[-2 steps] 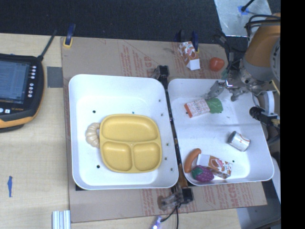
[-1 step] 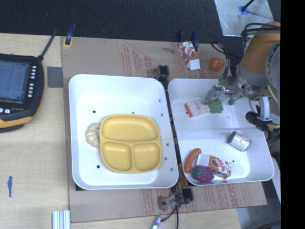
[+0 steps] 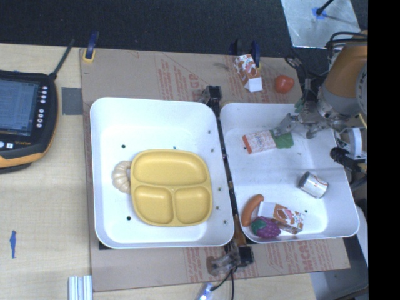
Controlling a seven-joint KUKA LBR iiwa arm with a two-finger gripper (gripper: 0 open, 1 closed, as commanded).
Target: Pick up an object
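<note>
The right bin (image 3: 337, 161) holds an orange-and-white carton (image 3: 258, 142) with a green item (image 3: 285, 141) against its right end. Lower down lie a silver can (image 3: 312, 184), a red-orange sausage (image 3: 252, 209), a purple grape bunch (image 3: 265, 228) and a small brown-and-white box (image 3: 286, 217). My gripper (image 3: 300, 119) hangs over the bin's upper right part, just above and right of the green item. Nothing shows in its grasp.
The left bin (image 3: 156, 114) carries a yellow divided plate (image 3: 170, 187) with a beige ribbed object (image 3: 121, 175) at its left edge. Behind the right bin stand a small carton (image 3: 248, 71) and a red tomato (image 3: 284, 84). A teach pendant (image 3: 25, 117) lies far left.
</note>
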